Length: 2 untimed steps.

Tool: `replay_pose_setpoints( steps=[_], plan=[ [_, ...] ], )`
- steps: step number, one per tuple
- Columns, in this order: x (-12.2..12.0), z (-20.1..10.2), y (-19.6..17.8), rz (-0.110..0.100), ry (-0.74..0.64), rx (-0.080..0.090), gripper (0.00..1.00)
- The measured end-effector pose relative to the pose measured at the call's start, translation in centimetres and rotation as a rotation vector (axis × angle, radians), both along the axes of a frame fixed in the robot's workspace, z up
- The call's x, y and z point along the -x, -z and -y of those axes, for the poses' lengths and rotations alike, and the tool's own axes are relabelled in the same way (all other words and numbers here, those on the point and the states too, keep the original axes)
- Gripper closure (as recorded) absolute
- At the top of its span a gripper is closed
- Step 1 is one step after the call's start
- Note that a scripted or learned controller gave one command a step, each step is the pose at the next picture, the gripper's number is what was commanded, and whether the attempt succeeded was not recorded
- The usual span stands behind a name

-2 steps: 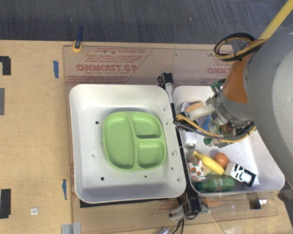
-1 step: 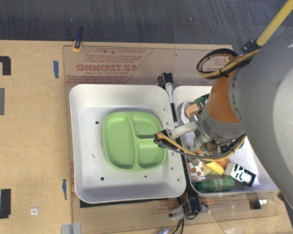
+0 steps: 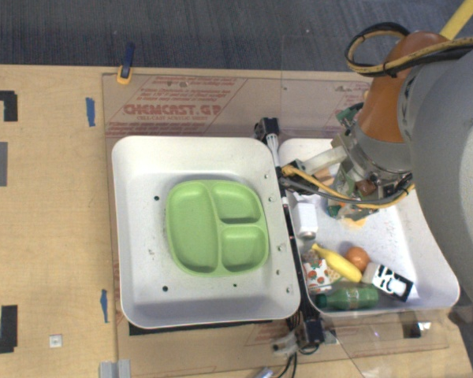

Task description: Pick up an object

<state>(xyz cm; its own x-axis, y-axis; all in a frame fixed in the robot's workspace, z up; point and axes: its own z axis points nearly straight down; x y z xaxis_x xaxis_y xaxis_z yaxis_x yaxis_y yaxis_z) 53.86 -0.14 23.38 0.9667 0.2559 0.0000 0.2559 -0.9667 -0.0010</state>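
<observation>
Note the gripper (image 3: 353, 189) low over the right bin (image 3: 430, 250), near its 12 o'clock end; whether it is open or closed cannot be told. The nearest objects, a banana (image 3: 337, 263) and an orange ball (image 3: 357, 256), lie at the gripper's 6 o'clock, apart from it, with a green bottle (image 3: 347, 298) beyond them

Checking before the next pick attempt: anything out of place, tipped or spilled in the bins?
Nothing spilled or broken. The green divided plate lies flat in the left bin. In the right bin, the banana, green bottle and orange ball are crowded at the near end, the bottle on its side.
</observation>
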Motion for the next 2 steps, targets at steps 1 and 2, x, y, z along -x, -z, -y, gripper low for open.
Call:
replay_pose_setpoints(
  steps=[1,2],
  plan=[
    [2.6,2.2,1.8,-0.011,0.060,-0.003,1.00],
    [3.6,8.8,10.8,-0.001,-0.123,-0.003,1.00]
  ],
)
